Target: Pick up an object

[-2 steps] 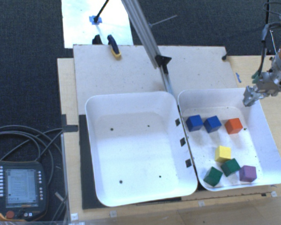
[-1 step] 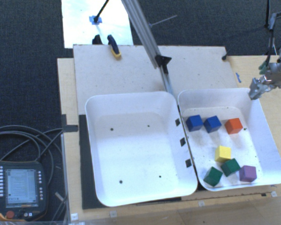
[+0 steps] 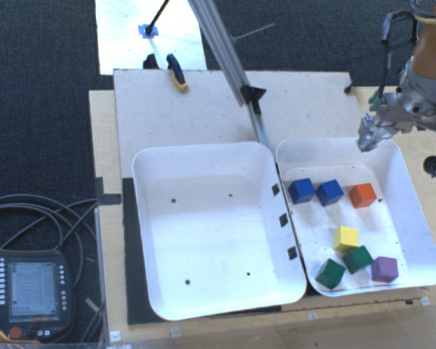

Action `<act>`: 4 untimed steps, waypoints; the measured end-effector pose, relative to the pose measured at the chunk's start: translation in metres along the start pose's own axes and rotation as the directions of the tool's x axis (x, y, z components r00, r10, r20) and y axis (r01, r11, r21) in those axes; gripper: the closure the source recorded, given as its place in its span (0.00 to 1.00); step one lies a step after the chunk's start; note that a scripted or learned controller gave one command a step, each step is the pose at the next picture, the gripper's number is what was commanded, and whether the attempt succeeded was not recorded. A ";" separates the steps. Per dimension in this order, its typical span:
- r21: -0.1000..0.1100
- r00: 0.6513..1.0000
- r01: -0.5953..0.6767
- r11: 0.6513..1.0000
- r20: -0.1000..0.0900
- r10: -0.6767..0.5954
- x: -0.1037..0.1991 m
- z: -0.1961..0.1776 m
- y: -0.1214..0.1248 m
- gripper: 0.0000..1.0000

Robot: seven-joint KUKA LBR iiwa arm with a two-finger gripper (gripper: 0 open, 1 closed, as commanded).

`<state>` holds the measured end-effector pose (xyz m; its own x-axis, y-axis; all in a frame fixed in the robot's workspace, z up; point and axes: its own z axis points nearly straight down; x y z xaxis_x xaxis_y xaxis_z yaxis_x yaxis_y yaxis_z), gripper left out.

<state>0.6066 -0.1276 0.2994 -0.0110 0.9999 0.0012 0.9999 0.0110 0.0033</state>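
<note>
Camera view: two white bins sit side by side on the bench. Left bin (image 3: 206,229) has just a few dark dots on its floor. Right bin (image 3: 418,232) has seven blocks in it. Two blue blocks (image 3: 301,190) (image 3: 330,192) sit near each other at the back, w/ an orange block (image 3: 363,195) just beside them on the right. Yellow block (image 3: 346,238) is in the middle, touching a green block (image 3: 358,258) in front of it. Another green block (image 3: 330,273) is near the front rim. Purple block (image 3: 384,269) is at the front right.

Grey pole (image 3: 226,53) slants down to where the bins meet. Yellow-handled tool (image 3: 177,71) lies on the board at the back. Control pad (image 3: 31,293) w/ cables sits far left.

Gripper (image 3: 367,139) hangs over the right bin's back right corner, well apart from the blocks, w/ nothing in it. Can't tell how its tips stand. Arm comes in from the right, orange band (image 3: 429,49) up above.
</note>
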 end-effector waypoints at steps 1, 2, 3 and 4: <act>-0.001 1.000 0.000 1.000 0.000 0.000 0.047 0.000 0.013 1.00; 0.002 1.000 -0.001 1.000 0.000 0.001 0.090 0.013 0.019 1.00; -0.001 1.000 0.000 1.000 0.000 0.000 0.142 0.016 0.040 1.00; 0.003 1.000 0.000 1.000 0.000 0.000 0.193 0.042 0.051 1.00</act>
